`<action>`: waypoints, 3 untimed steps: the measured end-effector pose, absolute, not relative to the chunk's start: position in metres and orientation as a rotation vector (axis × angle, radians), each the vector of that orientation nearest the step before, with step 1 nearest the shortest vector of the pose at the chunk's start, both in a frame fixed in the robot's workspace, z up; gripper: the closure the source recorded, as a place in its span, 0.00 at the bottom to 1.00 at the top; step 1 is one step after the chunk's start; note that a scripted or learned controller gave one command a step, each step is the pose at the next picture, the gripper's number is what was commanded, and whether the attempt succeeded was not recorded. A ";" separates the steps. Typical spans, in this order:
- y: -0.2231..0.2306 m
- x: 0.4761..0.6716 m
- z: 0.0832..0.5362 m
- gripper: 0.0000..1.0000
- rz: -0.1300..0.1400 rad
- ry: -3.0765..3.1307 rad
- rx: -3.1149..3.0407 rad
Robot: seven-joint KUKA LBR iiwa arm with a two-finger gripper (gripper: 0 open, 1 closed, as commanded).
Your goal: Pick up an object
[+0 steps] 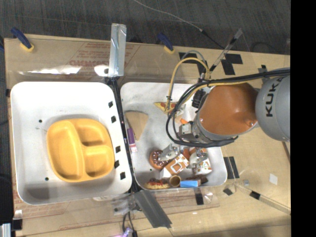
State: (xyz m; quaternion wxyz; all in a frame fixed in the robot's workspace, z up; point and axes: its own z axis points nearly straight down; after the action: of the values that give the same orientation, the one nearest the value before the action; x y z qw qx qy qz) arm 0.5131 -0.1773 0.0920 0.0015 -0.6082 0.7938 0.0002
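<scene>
My gripper (184, 155) hangs low over the front of the right bin (148, 95), under the orange wrist band. Its two metal fingers (171, 151) stand apart, open, just above a cluster of small toy foods. Beside the left finger lies a brown donut (156, 158). An orange and white piece (176, 167) sits just in front of the fingers, and nothing is clearly held between them. Along the front wall lie a hot dog (157, 183), a brown cylinder (175, 181) and a blue piece (190, 183).
A tan wedge (138, 122) and a pizza slice (163, 105) lie further back in the right bin. The left bin (24, 107) holds a yellow divided tray (79, 148). Cables loop from the arm over the right bin's far side.
</scene>
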 end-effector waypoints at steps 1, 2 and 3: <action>-0.195 0.504 0.093 0.00 0.012 2.397 -1.998; -0.196 0.490 0.098 0.00 -0.017 2.429 -1.932; -0.197 0.521 0.091 0.00 0.026 2.468 -1.931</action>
State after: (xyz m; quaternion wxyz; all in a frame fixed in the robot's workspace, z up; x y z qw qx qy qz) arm 0.5210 -0.1967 0.0910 0.0039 -0.6161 0.7876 0.0082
